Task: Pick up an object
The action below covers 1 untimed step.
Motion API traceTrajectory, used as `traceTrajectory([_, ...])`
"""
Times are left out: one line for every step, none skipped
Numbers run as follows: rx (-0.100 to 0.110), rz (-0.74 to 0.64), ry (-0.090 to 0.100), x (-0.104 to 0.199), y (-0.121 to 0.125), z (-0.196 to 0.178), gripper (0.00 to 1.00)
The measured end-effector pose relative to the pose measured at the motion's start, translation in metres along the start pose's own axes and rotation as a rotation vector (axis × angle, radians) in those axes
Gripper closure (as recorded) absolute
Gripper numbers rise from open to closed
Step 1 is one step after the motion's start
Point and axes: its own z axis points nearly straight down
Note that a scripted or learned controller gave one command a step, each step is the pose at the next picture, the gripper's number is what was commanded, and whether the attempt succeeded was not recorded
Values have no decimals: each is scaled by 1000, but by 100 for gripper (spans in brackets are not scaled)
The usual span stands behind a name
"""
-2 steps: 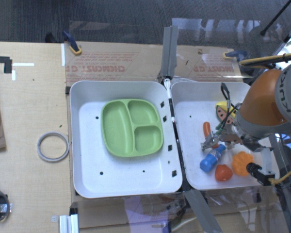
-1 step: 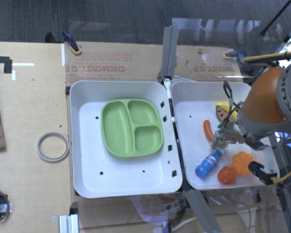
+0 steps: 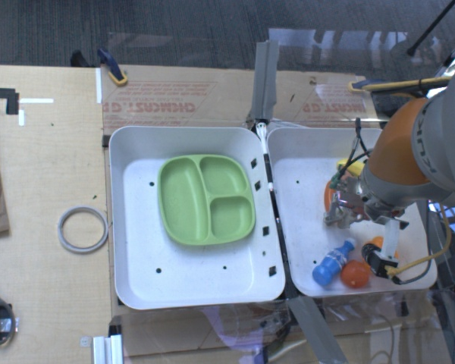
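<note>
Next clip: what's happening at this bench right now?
The arm reaches in from the right, with its gripper down in the right bin, among small items near an orange and yellow object. A blue bottle and an orange ball lie nearer the front of that bin. The left bin holds a green divided plate. Nothing is visibly gripped.
</note>
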Motion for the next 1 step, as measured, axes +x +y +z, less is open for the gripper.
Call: traceTrajectory([3,2,-1,-1,0,-8,100])
